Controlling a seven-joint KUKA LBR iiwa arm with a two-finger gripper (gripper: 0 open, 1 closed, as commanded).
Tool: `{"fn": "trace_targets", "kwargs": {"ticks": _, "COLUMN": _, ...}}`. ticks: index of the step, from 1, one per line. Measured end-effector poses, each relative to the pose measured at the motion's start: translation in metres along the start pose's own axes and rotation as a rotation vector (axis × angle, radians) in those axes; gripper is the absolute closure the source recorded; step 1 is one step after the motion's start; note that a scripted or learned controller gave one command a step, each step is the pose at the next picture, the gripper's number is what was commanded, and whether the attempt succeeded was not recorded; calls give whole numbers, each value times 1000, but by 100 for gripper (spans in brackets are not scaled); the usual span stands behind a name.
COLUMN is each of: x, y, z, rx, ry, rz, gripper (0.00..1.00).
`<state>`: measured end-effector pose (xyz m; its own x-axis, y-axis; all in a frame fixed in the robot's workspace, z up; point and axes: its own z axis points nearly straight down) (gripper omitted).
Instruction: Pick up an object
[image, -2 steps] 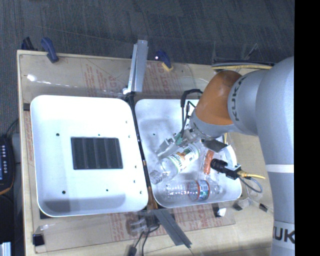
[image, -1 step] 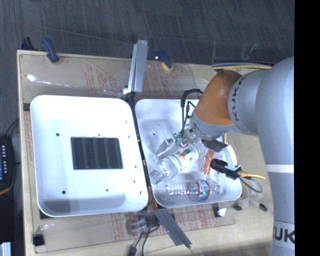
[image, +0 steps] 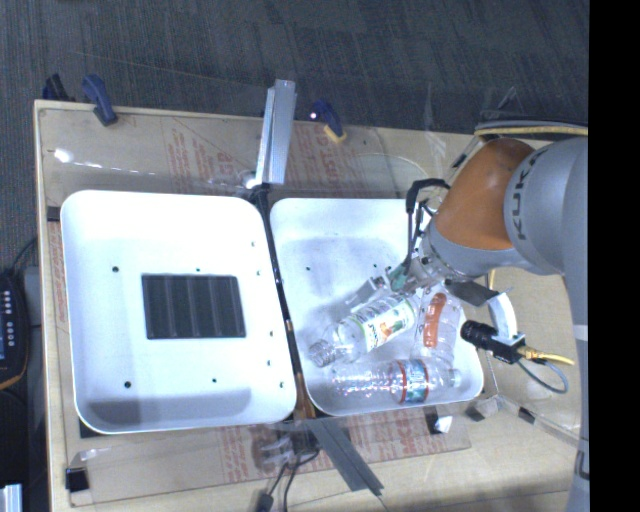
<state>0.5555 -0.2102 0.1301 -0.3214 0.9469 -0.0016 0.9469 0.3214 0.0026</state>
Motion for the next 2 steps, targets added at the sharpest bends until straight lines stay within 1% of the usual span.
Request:
{"fn": "trace_targets", "kwargs": {"ticks": 1, "x": 9, "y": -22, "z": 38, "rx": 3, "ry": 3, "rz": -192, "gripper": 0}}
{"fn": "trace_targets", "kwargs": {"ticks": 2, "x": 9, "y": -21, "z": 27, "rx": 1, "ry": 2, "rz": -196, "gripper": 100}}
